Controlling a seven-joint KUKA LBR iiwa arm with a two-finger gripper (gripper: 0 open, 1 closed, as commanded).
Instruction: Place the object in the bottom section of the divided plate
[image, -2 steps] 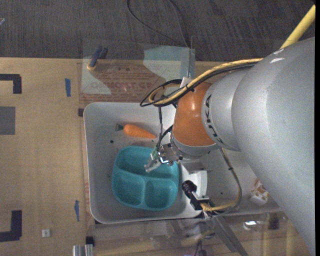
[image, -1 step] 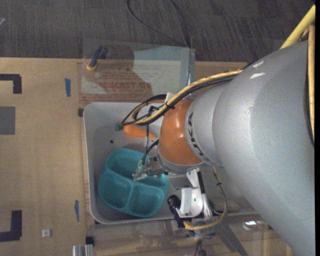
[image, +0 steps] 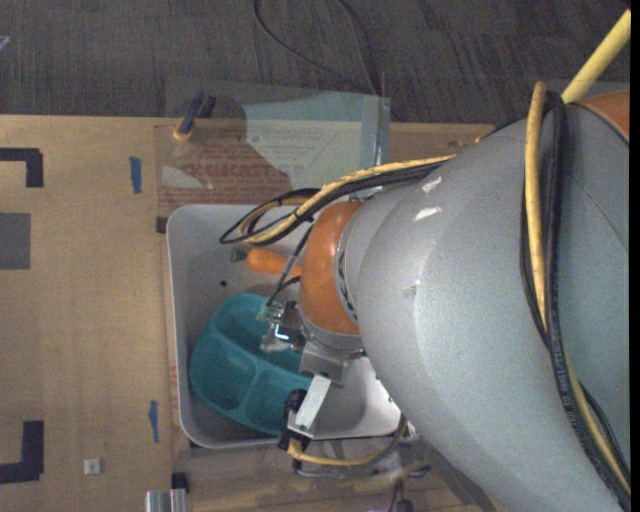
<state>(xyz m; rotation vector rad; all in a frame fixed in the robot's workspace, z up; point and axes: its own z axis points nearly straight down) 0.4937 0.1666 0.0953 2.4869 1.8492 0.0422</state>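
A teal divided plate (image: 225, 365) lies in the white bin (image: 178, 300), towards its lower left. An orange carrot-like object (image: 260, 262) rests on the bin floor just above the plate, apart from it and partly covered by black cables. The arm's orange band and grey wrist hang over the plate's right side. My gripper (image: 278, 330) sits at the plate's upper right rim, mostly hidden under the wrist. The plate's right part is covered by the arm.
The grey arm covers the bin's right half and the frame's right side. Yellow and black cables (image: 300, 205) loop over the bin's top. A clear plastic panel (image: 300, 135) and a small clamp (image: 190, 115) lie beyond the bin. Bare wooden bench (image: 80, 300) spreads to the left.
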